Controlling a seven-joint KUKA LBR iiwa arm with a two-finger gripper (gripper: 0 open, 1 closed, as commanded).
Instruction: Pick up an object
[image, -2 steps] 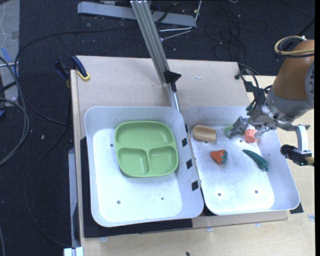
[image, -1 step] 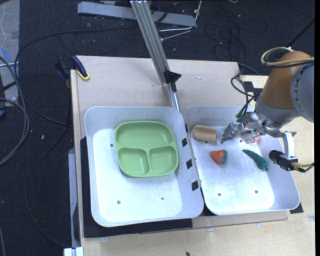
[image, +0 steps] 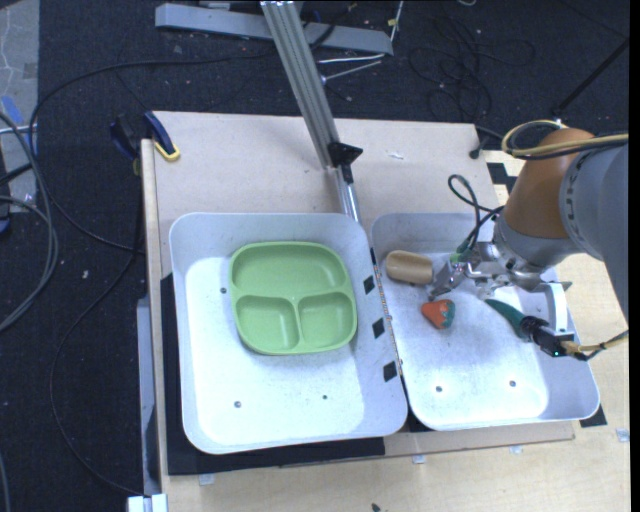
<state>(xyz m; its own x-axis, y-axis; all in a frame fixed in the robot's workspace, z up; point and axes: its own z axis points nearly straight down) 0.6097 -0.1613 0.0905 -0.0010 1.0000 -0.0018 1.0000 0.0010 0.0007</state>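
Observation:
In the right bin (image: 480, 395) a tan, loaf-shaped object (image: 408, 267) lies near the far left corner. Just in front of it sits a small orange-red object with a green end (image: 438, 314). My gripper (image: 452, 280) reaches in from the right and hangs low between the two, right above the orange-red object's upper edge and close to the tan one's right end. Nothing can be seen held in it. The left bin (image: 270, 400) holds a light green divided plate (image: 294, 297).
A slanted metal pole (image: 310, 90) runs down from the top to the gap between the bins. The arm's grey body with its orange band (image: 540, 195) hangs over the right bin's far right part. A teal strip (image: 506, 312) lies right of the orange-red object.

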